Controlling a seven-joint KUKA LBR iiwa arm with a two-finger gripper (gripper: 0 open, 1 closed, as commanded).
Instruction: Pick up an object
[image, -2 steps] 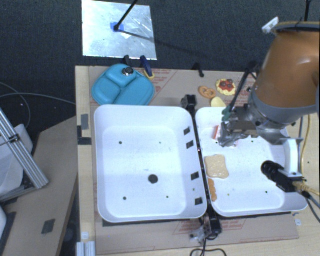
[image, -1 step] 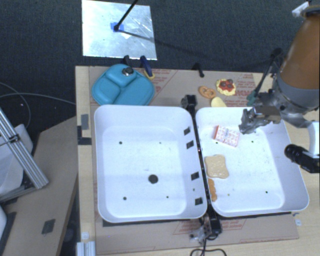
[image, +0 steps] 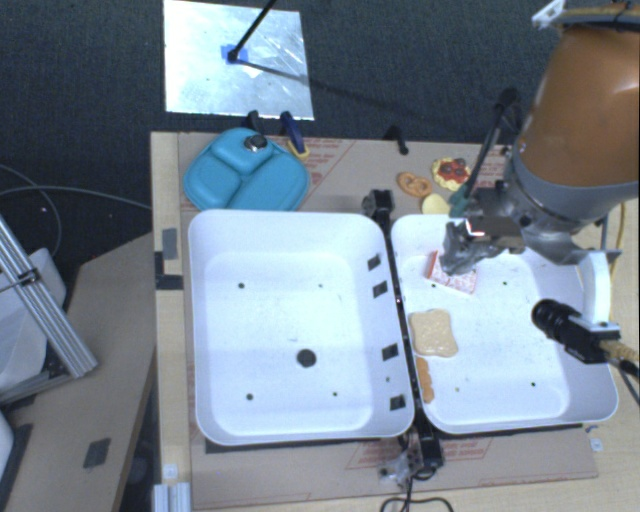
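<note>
- At three o'clock, the arm (image: 585, 120) reaches over the right bin (image: 560, 405).
- Left bin (image: 230, 400) lies at nine o'clock.
- Gripper (image: 458, 262) sits on the red packet (image: 458, 281); its grip cannot be told.
- Toast (image: 433, 333) lies at six o'clock of the packet.

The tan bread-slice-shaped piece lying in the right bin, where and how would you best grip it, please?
Probably from straight above, closing across the narrower width of the tan bread-slice-shaped piece. It lies flat on the right white bin floor, with bare floor on its right; the bin's dividing wall is close on its left, so a sideways approach looks cramped.
</note>
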